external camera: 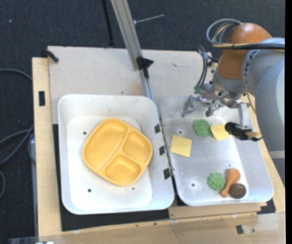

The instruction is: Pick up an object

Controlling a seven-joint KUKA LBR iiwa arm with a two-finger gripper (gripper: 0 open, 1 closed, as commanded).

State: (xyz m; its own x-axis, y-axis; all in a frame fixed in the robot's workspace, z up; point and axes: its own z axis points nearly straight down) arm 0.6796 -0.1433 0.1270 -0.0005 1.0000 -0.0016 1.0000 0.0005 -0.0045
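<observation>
From above, the bench carries two shallow white bins side by side: the left white bin [74, 111] holds a yellow plastic plate with three compartments [117, 151], lying roughly in its middle. The right white bin [252, 179] holds the small things. A flat pale-yellow square piece [181, 146] lies near its left wall. A dark green rounded lump [202, 128] sits toward the far side, and just beside it on the right is a yellow rounded piece [219, 131], the two about touching. Near the front right corner lie a lighter green knobbly lump [216, 181], an orange-brown drumstick-shaped toy [230, 179] and a dark brown round piece [237, 190], all close together. The grey arm with its orange band [243, 47] reaches in from the right, and the two-finger gripper [204, 105] hangs over the bin's far edge, just above the dark green lump. Whether it is spread or closed cannot be made out, and nothing can be seen held in it. A slanted grey metal bar [128, 27] crosses the far side of the bench.
</observation>
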